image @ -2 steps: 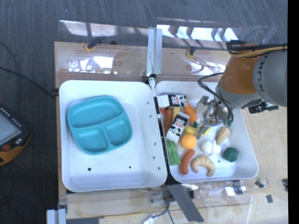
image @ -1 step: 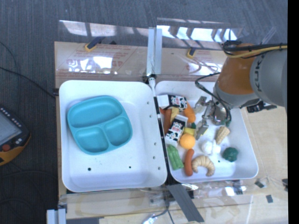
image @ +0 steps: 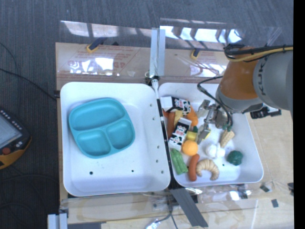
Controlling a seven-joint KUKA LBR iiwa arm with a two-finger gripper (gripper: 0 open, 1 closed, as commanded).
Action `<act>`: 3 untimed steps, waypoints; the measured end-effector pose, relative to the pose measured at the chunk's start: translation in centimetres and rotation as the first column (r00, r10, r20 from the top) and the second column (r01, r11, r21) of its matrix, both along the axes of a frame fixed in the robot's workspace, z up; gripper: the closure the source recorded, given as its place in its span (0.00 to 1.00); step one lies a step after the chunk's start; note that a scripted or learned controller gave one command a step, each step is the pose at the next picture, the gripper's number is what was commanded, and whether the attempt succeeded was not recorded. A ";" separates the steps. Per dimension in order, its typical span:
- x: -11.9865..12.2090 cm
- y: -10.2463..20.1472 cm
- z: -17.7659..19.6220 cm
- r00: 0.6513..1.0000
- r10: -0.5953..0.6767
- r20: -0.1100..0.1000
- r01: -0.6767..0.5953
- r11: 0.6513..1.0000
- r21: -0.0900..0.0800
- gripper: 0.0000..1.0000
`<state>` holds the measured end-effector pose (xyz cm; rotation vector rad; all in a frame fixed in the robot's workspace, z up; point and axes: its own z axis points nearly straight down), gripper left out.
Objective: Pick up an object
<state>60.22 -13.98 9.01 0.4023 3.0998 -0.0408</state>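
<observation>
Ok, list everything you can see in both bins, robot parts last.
plate: 1, turquoise, three compartments, left bin
milk cartons: 2, black and white, right bin, left side
orange: 1, orange, middle of right bin
carrot: 1, orange-red, front of right bin
green vegetable: 1, green, beside carrot
croissant: 1, tan, front
corn: 1, pale yellow, right side
broccoli: 1, dark green, front right
arm: 1, grey and orange, over right bin
gripper: 1, metallic, above the food

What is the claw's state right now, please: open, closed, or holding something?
Claw: low in the right bin over the toy food; open or closed cannot be told, and nothing is visibly held.
</observation>
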 end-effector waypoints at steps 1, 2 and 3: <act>-0.8 1.4 0.0 0.981 -0.195 0.005 0.195 0.981 0.001 0.00; 0.3 1.4 -0.2 0.948 -0.318 -0.013 0.318 0.948 0.013 0.00; 1.5 2.1 -0.1 0.890 -0.456 0.001 0.456 0.890 0.009 0.00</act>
